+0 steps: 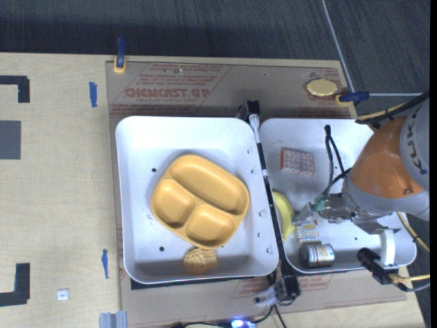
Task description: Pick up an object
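1. Since the claw (311,214) hangs low in the right bin (355,134) with nothing visibly carried, I judge the step in hand to be the reach and descent, before any grasp.
2. Cables and the wrist body crowd the claw's tip, so I cannot tell whether it is spread or closed.
3. The likeliest target is the yellow banana-shaped object (283,212), which lies just beside the claw on the side away from the arm, against the bin's wall.
4. It looks smooth, curved and bright yellow. Part of it is tucked under the rim, so its full length is hidden.
5. A small can (317,254) lies on its side just below the claw, near but apart from it. It is silvery with a dark band, and I expect it would roll if nudged.
6. The next move calls for centring over one of these two, coming down cleanly and closing across the narrow width. The wall beside the yellow object leaves little room on that side.
7. A red-and-white card (297,160) lies flat above the claw.
8. Well beyond the claw, in the left bin (136,149), sit a yellow three-compartment tray (199,199) and a tan woven ball (200,259).
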{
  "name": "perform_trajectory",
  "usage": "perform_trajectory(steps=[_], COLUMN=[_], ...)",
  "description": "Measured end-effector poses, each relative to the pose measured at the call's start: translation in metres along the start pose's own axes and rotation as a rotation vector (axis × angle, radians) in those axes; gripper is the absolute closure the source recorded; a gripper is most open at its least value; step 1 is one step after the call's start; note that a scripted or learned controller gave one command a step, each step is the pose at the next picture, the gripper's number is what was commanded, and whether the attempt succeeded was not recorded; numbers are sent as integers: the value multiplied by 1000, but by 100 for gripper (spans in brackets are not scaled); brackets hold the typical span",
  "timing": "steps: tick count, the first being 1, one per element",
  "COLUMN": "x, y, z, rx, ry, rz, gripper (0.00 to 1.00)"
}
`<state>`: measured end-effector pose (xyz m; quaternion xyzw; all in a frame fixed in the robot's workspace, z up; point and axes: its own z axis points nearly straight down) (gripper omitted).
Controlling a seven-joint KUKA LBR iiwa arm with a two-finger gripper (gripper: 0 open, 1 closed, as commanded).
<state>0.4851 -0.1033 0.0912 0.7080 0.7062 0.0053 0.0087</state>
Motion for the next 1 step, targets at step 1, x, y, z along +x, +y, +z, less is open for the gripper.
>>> perform_trajectory(steps=[1], x=[4], y=[0], z=[-1], rx=[-2], ry=[-8], rz=[4], gripper=[0])
